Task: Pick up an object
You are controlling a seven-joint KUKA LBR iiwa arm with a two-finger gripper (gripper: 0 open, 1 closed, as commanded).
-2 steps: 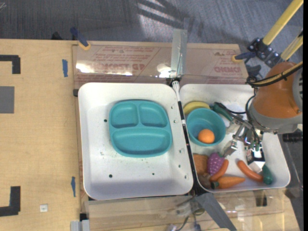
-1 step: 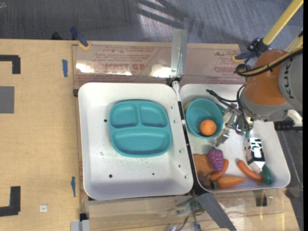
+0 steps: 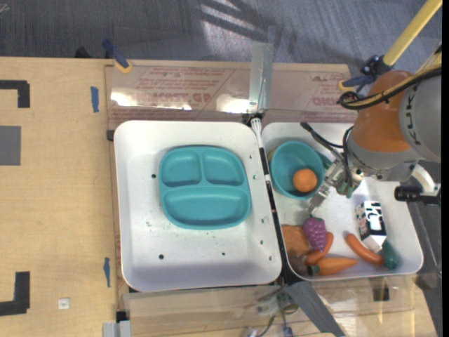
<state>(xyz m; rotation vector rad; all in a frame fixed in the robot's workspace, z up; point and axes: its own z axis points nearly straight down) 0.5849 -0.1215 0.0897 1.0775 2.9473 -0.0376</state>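
- The gripper (image 3: pixel 328 189) hangs over the right bin (image 3: pixel 407 220), tilted, its tips just beside the rim of the teal bowl (image 3: pixel 286 166). Two fingers show slightly parted with nothing between them, so it holds nothing.
- The nearest thing to take is the orange ball (image 3: pixel 304 180), just to the left of the fingertips and inside the bowl, resting against the bowl's near wall.
- The ball looks like a small toy fruit: probably light, smooth and round, so it may roll or squirt out if pinched off-centre. The grip should close across its widest part, from above.
- The bowl's wall crowds one side, so one finger would need to slip between ball and rim; that looks tight.
- Below the fingertips, toward the near edge of the bin, lies a purple bunch of grapes (image 3: pixel 317 232), knobbly and probably soft plastic, easier to pinch across its narrow middle.
- Further below lie two carrots (image 3: pixel 335 264), long and stiff-looking; across the shaft is the sensible hold.
- To the lower right of the hand stands a black-and-white carton (image 3: pixel 371 220), flat-sided and probably light.
- The left bin (image 3: pixel 133 209), well apart, holds a teal divided plate (image 3: pixel 205 187).
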